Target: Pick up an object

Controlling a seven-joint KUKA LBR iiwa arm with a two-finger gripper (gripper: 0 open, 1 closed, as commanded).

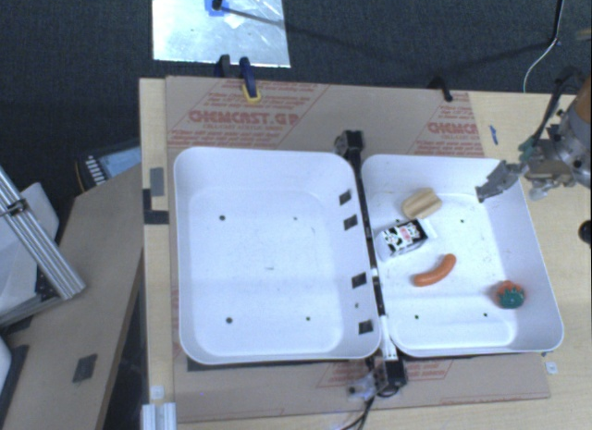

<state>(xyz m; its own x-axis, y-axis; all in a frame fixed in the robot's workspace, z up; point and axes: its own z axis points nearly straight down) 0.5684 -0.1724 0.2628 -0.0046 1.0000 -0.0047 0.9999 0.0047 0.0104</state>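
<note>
Dark carpet is surrounding a bench topped with brown cardboard, where two shallow white bins are sitting side by side. Going from the left, the left bin is lying bare to its drain holes, so every candidate is sitting in the right bin. Nearest the divider, a small black-and-white carton is lying tilted, with a tan bread-like block just above it. A little further right an orange sausage is lying at a slant, and a small green-and-orange toy is resting near the bin's lower right corner.

The gripper is hovering at the bin's upper right edge — empty, and whether its fingers are spread or closed I cannot tell at this size.

As a judgement, the risks are these: the sausage looks round and slick, so it is likely to roll or squirt out of a pinch; the carton and block are lying close together, so a descent between them could nudge both aside; and the toy — tucked near the wall — is leaving little room for a finger.
</note>
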